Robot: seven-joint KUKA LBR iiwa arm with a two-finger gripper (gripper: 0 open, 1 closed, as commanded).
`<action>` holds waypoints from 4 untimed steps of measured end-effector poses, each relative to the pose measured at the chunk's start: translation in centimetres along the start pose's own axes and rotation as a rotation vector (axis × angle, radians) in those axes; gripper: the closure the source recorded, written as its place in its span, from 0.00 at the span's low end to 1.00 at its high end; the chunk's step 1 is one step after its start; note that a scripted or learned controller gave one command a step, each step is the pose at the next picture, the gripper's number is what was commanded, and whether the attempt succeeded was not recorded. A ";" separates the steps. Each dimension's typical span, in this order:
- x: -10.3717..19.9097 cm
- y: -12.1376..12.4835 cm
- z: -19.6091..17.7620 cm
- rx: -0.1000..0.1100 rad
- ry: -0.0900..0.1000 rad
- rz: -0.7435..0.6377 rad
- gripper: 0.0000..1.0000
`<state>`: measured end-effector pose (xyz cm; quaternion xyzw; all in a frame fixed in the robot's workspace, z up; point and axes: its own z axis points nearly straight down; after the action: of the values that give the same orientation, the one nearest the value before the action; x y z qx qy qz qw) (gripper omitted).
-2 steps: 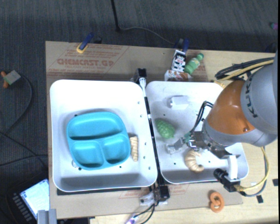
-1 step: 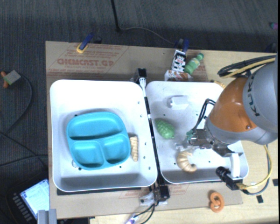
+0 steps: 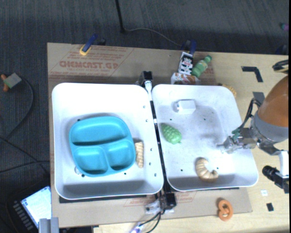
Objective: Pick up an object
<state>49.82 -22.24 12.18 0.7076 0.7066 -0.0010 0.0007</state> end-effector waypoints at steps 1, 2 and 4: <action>2.0 0.8 -5.4 -0.001 0.002 -0.002 1.00; 9.1 -1.4 -12.3 -0.001 0.002 -0.003 1.00; 20.8 -1.4 -11.7 0.000 0.003 -0.003 1.00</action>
<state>48.41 -1.41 23.82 0.7066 0.7076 -0.0002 -0.0003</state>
